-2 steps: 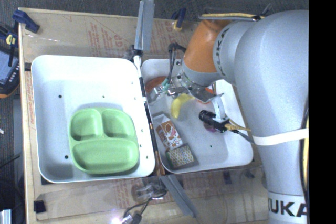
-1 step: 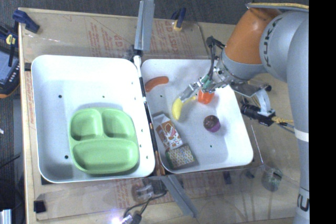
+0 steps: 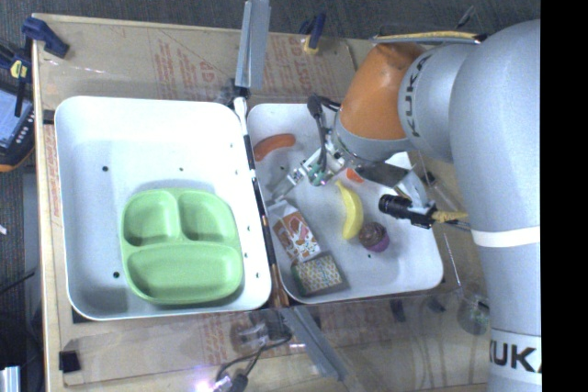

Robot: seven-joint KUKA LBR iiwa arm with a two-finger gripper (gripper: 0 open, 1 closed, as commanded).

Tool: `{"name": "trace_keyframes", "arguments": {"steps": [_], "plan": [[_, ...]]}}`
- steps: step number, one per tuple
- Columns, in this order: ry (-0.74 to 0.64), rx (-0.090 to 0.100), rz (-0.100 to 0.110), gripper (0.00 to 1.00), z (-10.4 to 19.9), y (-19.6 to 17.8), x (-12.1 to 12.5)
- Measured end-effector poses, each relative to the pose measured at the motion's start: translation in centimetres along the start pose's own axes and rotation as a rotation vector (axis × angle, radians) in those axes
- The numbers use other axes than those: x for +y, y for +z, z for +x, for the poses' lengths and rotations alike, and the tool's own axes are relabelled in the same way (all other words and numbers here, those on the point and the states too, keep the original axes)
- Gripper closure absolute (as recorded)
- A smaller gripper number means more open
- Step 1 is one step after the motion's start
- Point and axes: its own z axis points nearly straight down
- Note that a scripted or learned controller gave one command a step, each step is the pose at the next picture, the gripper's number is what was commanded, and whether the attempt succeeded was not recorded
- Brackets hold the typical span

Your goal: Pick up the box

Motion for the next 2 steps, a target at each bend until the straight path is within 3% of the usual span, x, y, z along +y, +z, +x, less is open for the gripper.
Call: {"name": "trace_keyframes", "arguments": {"steps": [1, 2], "plan": [[0.098, -0.001, -0.001, 0.00, -6.3, -0.1, 3.4], [0.293, 0.000, 0.001, 0.00, 1.0, 0.0, -3.6]]}}
